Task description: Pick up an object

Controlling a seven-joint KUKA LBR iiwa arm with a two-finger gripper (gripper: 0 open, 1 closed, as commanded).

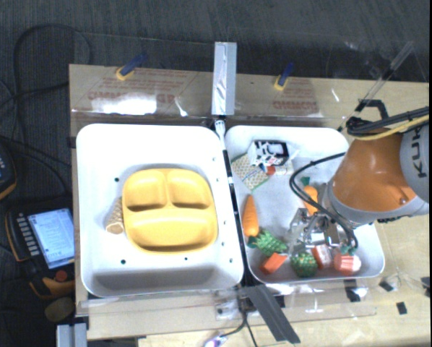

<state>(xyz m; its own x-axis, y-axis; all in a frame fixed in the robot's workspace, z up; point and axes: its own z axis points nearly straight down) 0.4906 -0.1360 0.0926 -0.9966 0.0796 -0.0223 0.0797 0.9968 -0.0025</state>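
Toys crowd the near end of the right bin (360, 147): a carrot (251, 216) lies along its left wall, a green piece (270, 243) and an orange piece (273, 262) sit just near of it, a strawberry-like piece (303, 263) is beside them, and a red-and-white piece (347, 263) rests at the near right corner. The hand (311, 236) is down among these toys, near the strawberry-like piece, and I cannot tell whether it pinches anything. The left bin (93, 194) holds a yellow tray (170, 208) with a tan cone (115, 216) touching its left edge, and a black-and-white toy (269, 151) lies at the right bin's far end.
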